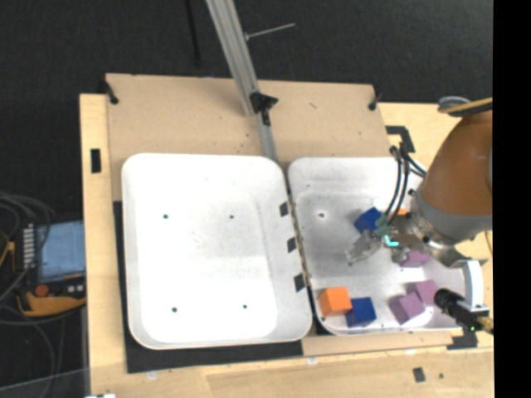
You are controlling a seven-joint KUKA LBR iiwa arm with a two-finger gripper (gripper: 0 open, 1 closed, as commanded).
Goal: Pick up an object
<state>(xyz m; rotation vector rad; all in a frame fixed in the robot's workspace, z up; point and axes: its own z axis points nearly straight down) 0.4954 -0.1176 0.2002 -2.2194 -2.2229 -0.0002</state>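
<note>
Gripper (365, 245), right bin (332, 181): finger state cannot be told; blue block (367, 220) just up-view of tip, touching or nearly

Purple block (412, 258) — half under arm (456, 185)

The left bin (207, 247) is lying wide open, its whole floor offering free passage. The right bin (332, 189) is crowding up toward its near and right side: an orange block (335, 300) and a blue block (361, 311) are sitting touching by the near wall, two purple blocks (414, 301) just beside them. The arm (456, 189) is hanging over the right side, with another blue block (367, 220) beside the end effector (362, 249). The far-left corner is staying open. A slanted metal pole (236, 48) is crossing above the far edge between the bins.
</note>
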